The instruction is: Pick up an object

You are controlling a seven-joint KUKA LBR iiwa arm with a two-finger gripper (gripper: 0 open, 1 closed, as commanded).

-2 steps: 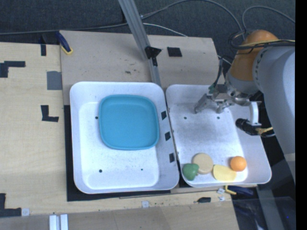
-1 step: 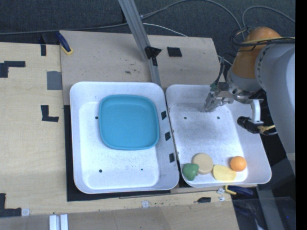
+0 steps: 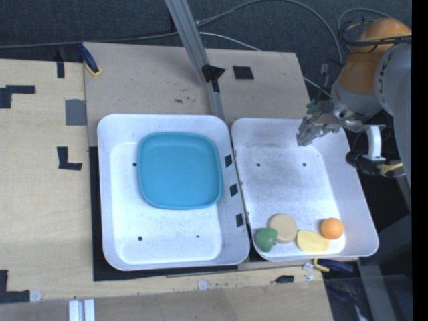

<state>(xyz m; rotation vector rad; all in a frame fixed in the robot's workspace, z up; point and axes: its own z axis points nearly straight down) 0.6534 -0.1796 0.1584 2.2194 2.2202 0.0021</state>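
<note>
Along the near edge of the right bin [image 3: 287,172] lie several small objects: a green piece [image 3: 265,238], a tan round piece [image 3: 283,227], a yellow piece [image 3: 311,241] and an orange ball [image 3: 332,228]. My gripper [image 3: 305,136] hangs over the far right part of that bin, well away from these objects, with nothing seen between its fingers. The fingers point down and left; their spacing is too small to read.
A blue square plate [image 3: 179,170] lies in the left bin [image 3: 120,199]. A slanted metal pole [image 3: 194,42] rises behind the bins. Cables run across the dark floor at the back. The arm's grey body and orange band [image 3: 364,65] stand at the right.
</note>
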